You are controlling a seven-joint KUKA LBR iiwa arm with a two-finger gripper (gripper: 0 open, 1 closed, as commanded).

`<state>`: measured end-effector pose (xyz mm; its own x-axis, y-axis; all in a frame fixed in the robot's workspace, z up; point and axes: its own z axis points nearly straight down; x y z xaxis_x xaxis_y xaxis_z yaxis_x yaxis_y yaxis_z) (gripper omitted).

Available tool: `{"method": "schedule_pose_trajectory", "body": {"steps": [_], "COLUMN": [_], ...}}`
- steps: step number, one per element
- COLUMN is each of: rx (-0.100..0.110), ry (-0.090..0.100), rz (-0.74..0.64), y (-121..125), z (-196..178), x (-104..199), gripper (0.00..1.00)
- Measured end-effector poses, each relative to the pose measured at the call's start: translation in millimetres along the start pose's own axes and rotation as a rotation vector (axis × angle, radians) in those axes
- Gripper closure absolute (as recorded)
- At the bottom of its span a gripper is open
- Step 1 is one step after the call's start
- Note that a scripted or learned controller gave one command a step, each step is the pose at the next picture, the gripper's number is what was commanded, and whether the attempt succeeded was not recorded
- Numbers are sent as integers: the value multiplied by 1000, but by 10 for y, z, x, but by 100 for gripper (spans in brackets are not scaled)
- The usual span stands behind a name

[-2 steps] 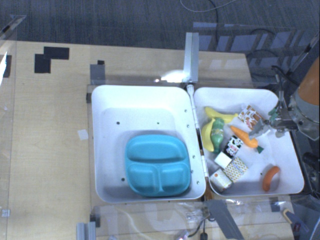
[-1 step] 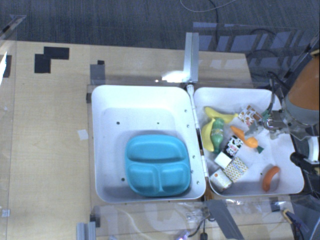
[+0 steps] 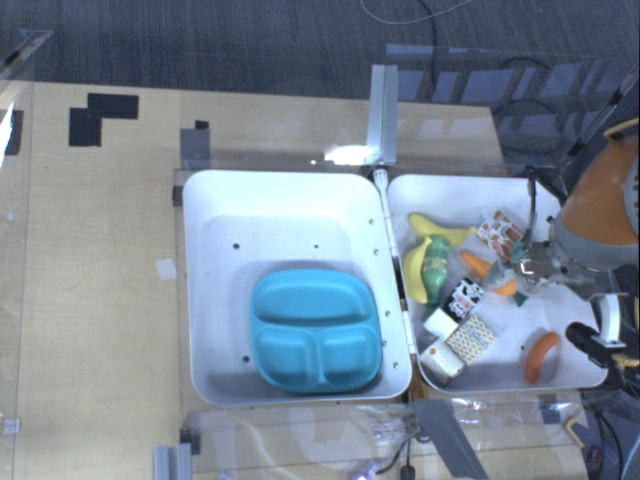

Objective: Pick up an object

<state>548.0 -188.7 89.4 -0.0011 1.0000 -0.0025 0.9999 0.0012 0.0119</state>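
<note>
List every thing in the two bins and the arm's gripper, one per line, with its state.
blue divided tray: flat in the left bin, right way up.
bananas: lying in the right bin by the divider.
green bottle: lying on the bananas.
orange sausage toy: lying alone near the front.
patterned box: lying flat.
gripper: low over the clutter; fingers unclear.

- Two white bins (image 3: 210, 298), at 9 and 3 o'clock.
- One blue divided tray (image 3: 315, 331).
- Two bananas (image 3: 440, 228).
- One green bottle (image 3: 436, 268).
- One orange sausage (image 3: 541, 356).
</note>
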Motion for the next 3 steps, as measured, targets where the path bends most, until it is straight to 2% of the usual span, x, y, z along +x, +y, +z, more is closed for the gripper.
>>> {"method": "schedule_pose_trajectory", "body": {"steps": [1, 2, 3], "rx": [-6, 6, 11], "ry": [1, 1, 2], "rz": [-1, 104, 288], "y": [28, -60, 73], "z": [-123, -1113, -595], "x": [10, 327, 916], "gripper": [100, 100, 100]}}
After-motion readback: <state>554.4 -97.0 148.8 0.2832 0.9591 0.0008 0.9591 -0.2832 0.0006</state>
